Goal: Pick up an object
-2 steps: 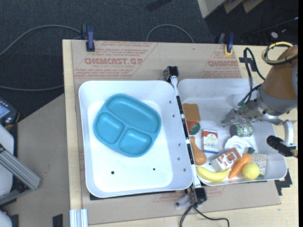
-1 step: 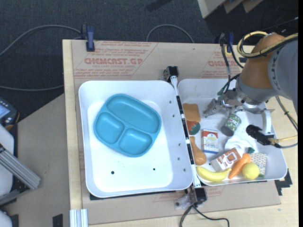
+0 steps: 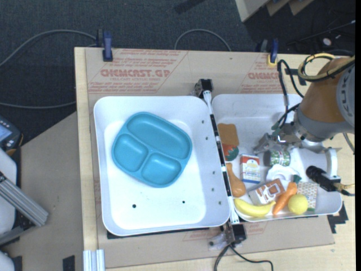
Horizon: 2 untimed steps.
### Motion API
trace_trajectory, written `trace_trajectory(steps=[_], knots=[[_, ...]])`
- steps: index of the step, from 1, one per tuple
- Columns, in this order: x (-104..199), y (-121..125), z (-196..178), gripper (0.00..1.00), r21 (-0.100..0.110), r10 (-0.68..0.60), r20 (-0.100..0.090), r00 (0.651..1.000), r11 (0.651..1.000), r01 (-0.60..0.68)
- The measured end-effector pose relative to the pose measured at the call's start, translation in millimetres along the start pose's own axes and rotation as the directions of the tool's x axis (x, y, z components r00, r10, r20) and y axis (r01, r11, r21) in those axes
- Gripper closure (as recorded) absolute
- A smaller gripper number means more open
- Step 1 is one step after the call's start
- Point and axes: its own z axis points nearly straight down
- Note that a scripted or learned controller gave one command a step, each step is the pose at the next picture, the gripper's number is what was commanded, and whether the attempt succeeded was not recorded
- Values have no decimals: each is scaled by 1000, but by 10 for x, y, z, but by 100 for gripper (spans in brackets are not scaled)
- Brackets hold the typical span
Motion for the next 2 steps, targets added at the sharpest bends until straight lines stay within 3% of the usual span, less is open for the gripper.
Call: trace_trajectory(steps=[1,2], knots=[[18,27,-106,100,-6,-3,1,1000,1000,3],[19,24,-99,0,-5,-3,0,1000,1000,3]])
